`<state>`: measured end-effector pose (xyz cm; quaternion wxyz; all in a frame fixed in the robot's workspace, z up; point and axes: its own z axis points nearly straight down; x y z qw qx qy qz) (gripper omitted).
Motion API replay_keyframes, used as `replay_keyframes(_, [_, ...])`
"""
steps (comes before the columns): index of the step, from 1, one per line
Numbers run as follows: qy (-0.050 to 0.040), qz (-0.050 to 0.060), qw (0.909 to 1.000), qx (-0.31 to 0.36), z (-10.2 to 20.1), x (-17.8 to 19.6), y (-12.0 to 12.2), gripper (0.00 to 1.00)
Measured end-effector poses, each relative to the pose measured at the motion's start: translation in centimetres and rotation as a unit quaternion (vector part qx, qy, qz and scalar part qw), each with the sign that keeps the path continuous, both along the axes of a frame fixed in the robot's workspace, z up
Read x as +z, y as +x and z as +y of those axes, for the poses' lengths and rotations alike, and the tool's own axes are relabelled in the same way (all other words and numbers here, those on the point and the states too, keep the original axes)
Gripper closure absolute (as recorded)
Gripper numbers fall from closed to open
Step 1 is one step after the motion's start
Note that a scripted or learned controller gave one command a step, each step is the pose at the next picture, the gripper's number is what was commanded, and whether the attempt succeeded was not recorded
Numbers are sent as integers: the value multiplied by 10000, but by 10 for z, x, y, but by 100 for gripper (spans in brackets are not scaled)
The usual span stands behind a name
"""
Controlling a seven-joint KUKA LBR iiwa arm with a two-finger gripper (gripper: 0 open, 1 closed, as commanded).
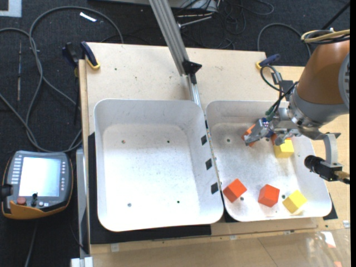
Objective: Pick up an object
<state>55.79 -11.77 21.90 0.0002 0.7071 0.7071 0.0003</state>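
My gripper (260, 130) hangs over the back part of the right bin (317, 174), at the end of the grey arm with its orange band. A small orange block (250, 133) shows right at the gripper's left tip, partly hidden by it. A yellow block (285, 148) lies just to the gripper's right, under the wrist. Near the bin's front lie two red blocks (235, 189) (269, 195) and a second yellow block (295, 201).
The left bin (100, 149) stands beside the right one, their walls meeting at mid-bench. A metal rail (169, 29) slants down to that divide. A black fitting (322, 167) sticks out from the arm over the right bin's right side. A teach pendant (36, 182) lies at far left.
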Motion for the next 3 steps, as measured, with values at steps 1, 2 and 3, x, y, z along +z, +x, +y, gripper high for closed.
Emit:
replay_keyframes(1, [-13,-1,10000,-3,-36,-61,54,0])
replay_keyframes(2, [0,22,10000,-12,-60,-127,46,0])
replay_keyframes(3, [17,321,9995,-55,-53,-122,103,0])
